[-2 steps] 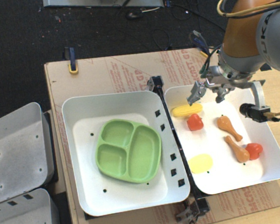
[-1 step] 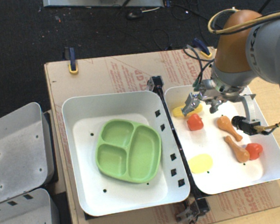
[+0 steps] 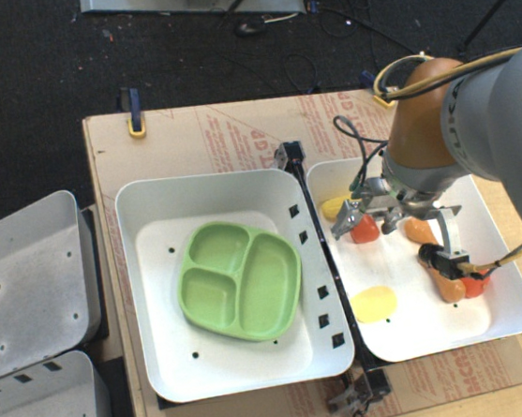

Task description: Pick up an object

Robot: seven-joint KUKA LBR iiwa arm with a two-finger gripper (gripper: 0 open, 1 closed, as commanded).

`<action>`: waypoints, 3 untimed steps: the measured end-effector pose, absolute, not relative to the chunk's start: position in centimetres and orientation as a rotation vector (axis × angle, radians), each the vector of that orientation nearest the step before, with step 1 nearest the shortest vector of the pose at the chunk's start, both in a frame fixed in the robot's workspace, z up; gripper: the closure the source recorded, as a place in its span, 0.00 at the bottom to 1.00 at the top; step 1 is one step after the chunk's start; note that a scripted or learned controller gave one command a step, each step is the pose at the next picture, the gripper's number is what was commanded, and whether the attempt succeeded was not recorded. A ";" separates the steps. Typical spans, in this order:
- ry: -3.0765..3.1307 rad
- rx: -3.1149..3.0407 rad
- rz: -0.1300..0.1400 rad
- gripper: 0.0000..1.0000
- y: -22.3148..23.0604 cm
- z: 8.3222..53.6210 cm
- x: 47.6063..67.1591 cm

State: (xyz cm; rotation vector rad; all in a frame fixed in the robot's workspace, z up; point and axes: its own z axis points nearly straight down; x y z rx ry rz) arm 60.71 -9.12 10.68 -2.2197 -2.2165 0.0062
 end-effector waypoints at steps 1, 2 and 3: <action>-2.220 -2.225 -0.001 1.00 -9.1 12.1 60.9; -2.224 -2.228 -0.006 1.00 -9.8 18.3 61.3; -2.228 -2.223 -0.006 1.00 -9.8 23.6 61.4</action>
